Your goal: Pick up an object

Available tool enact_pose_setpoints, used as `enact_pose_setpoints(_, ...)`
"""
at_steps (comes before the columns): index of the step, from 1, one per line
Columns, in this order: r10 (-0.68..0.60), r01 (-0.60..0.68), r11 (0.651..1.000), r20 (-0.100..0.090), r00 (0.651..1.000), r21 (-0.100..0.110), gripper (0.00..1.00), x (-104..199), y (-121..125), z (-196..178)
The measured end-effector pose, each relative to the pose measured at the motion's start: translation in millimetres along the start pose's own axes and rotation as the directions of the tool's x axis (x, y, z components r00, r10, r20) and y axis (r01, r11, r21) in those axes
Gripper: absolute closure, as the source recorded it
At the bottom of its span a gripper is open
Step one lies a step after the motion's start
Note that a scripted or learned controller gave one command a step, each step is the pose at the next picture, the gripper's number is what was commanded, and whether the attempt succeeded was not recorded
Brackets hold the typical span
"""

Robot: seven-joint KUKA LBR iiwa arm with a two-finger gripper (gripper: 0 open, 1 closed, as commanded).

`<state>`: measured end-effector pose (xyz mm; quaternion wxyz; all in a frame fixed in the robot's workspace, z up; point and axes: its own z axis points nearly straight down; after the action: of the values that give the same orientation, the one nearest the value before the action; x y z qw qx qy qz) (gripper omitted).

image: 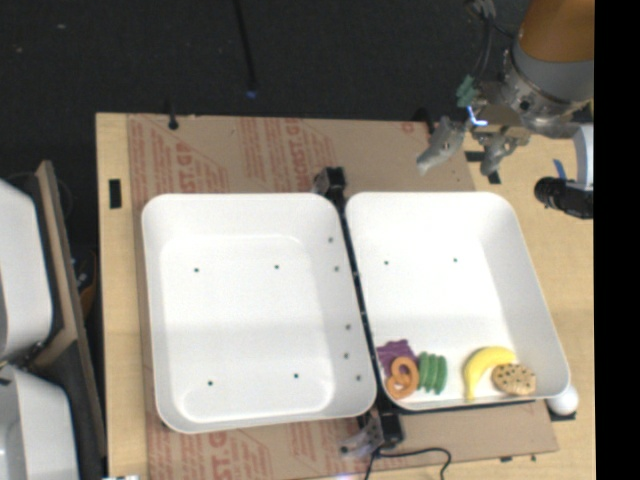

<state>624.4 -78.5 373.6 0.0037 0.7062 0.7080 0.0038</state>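
While well apart from tool [466,154], banana [486,367] low in right bin [520,248].

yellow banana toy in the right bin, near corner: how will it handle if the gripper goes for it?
The banana looks like smooth moulded plastic: probably rigid, light, maybe slippery. Its curve may let it rock or spin when nudged. It touches the cookie near the bin wall, so finger room looks tight.

The bench [250,153] has a brown cardboard-like top printed with faint red lettering. Two shallow white bins rest directly on it, side by side and touching along their inner edges: the left bin [160,298] and the right bin [520,258]. A black clip [330,180] sits at the far end of their shared seam.
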Motion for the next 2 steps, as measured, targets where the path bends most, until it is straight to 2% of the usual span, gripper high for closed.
enact_pose_setpoints(1, 0.005, -0.005, 1.0, 0.0, 1.0, 0.022, 0.0, -25, -43, 190)
enact_pose_setpoints(2, 0.01, -0.01, 1.0, 0.001, 1.0, 0.018, 0.0, -111, -48, 275)
